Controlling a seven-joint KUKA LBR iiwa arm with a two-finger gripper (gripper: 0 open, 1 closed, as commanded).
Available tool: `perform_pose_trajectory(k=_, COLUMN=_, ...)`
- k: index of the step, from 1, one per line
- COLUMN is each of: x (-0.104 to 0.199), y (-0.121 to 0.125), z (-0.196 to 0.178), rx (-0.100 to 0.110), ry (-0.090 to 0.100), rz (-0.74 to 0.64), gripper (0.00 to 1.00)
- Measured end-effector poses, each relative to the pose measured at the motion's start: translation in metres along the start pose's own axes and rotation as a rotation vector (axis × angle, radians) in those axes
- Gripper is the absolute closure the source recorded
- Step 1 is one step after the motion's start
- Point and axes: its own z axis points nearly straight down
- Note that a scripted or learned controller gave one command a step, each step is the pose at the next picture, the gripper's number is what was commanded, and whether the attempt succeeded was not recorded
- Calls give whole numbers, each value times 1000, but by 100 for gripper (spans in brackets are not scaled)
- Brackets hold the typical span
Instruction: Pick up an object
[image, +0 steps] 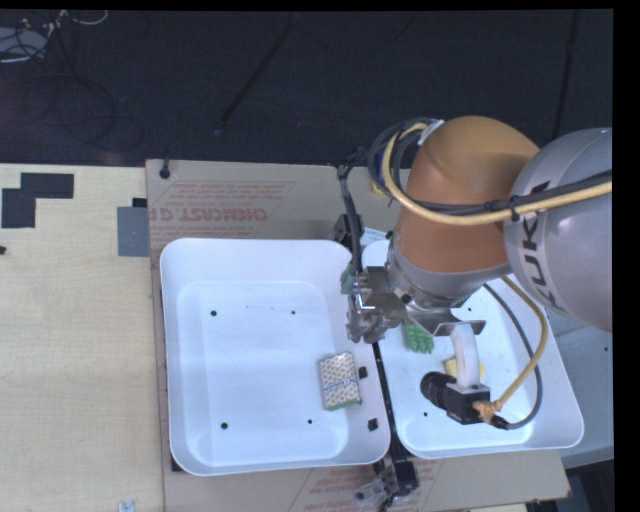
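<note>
Looming largest, the arm was seen above the right bin. Its gripper was positioned at the divide between the bins; its state could not be told. A patterned packet was lying in the left bin.

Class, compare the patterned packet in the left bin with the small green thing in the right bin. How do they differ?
The packet is a flat rectangle with a fine speckled pattern; the green thing is plain bright green and ragged in outline. The packet looks larger. The packet lies in open view in the left bin, while the green thing sits in the right bin, partly under the arm. Both rest near the divide between the bins.
</note>
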Motion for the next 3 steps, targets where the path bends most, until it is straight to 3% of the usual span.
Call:
perform_pose_trajectory(k=1, x=-28, y=-4, z=-113, rx=-29, ry=3, rz=0, gripper=100)
perform_pose_trajectory(k=2, x=26, y=-2, z=-218, rx=-30, ry=6, rz=-8, gripper=100)
perform_pose_trajectory(k=3, x=74, y=44, z=-9, rx=-5, ry=-1, rz=-7, gripper=100)
